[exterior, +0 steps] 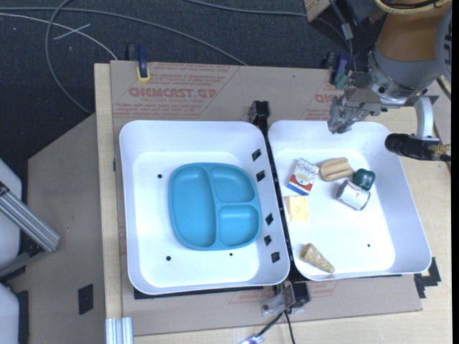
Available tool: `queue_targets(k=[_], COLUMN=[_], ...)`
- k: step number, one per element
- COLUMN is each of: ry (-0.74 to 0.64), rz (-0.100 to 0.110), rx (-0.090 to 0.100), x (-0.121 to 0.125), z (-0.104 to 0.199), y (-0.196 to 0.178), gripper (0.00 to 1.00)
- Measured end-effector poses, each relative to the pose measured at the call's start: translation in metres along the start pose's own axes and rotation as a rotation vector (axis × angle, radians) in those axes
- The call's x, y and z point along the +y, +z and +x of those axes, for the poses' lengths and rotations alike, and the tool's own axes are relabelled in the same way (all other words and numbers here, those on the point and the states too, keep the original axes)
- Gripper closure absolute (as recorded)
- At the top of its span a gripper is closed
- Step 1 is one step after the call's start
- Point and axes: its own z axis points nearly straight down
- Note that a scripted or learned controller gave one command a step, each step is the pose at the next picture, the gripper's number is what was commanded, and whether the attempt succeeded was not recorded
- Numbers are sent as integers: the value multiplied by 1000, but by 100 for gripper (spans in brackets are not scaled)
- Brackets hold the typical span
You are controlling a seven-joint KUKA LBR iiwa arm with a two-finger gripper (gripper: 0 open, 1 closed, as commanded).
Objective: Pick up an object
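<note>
Reaching in from the upper right, the arm [405, 31] is angled downward, and its tool [343, 120] is held low over the far rim of the right bin [401, 249]; nothing is seen held by the tool. The objects are left lying in that bin: a small carton [303, 177], a bread roll [336, 168], a can [353, 195], a yellow slice [297, 208] and a wedge [316, 258]. A blue divided plate [214, 206] is seen in the left bin [143, 192].

Smooth glossy blue plastic tray [214, 206] lies in a matt white plastic bin [136, 156] on cardboard [215, 84].
</note>
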Motion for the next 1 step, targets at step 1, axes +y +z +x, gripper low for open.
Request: queue_targets(k=[1], ry=[-2], rz=[0], rx=[1], x=[-4], z=[62], y=[4], gripper=[100])
